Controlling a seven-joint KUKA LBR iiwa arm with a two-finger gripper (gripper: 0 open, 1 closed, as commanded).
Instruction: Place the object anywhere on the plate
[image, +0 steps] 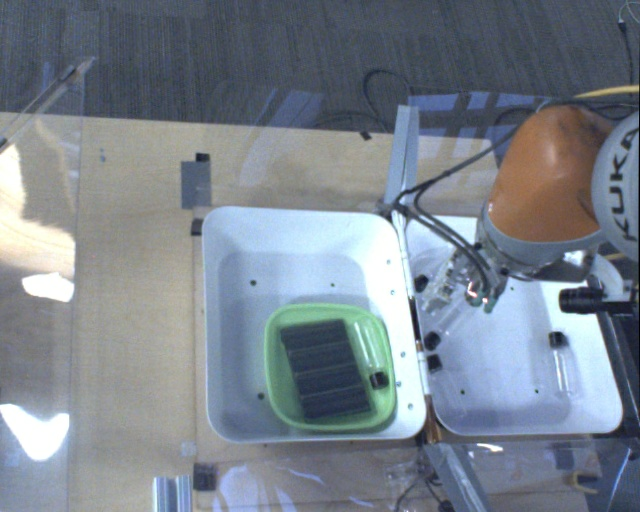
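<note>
Nearest the camera, well to the gripper's left and toward the viewer, the green plate (275, 350) lies flat in the left bin (225, 300), pushed to that bin's near-right corner. A dark ridged slab (323, 369) rests across the plate's middle, w/ a small black piece (379, 379) at the plate's rim on the gripper's side. Judged from this, the slab is prob. the task's object & already sits on the plate. Little bare plate is left around it, just a green margin.

On the gripper's other side, slightly nearer the viewer, a small clear tube (563, 366) lies on the right bin (520, 410) floor, well apart from the plate. If that's the object instead, it's untouched.

The gripper (470, 290) hangs over the right bin's left part, just beside the double wall between bins. Can't tell its state; nothing is visibly held. That wall is the one edge to clear for any move plate-ward. The right bin floor below has open room.

Farther back, the arm's orange band (550, 175) bulks above the gripper. Cables run toward the worktop (120, 250) beyond.
</note>
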